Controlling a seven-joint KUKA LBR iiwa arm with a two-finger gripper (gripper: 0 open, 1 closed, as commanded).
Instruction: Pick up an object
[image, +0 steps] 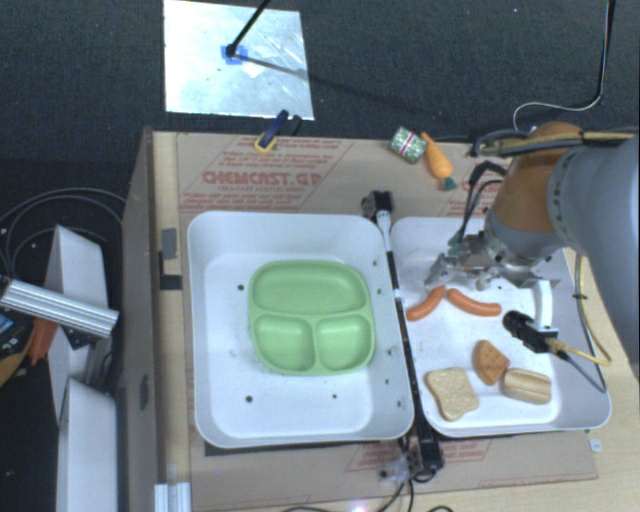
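My fingers (447, 266) hang low in the right bin (590, 405); how wide they stand I cannot tell. Two sausages (452, 300) lie just below them, end to end, long axes running roughly left-right.

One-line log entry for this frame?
gripper: low in right bin, above sausages | grasp: unconfirmed | green tray: left bin

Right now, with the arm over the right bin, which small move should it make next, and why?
Probably a short descent. The gripper hangs just above the two orange sausage-shaped toys in the right shallow white bin, with nothing visibly between its fingers. Those toys lie closest; the slice of toast lies farther off.
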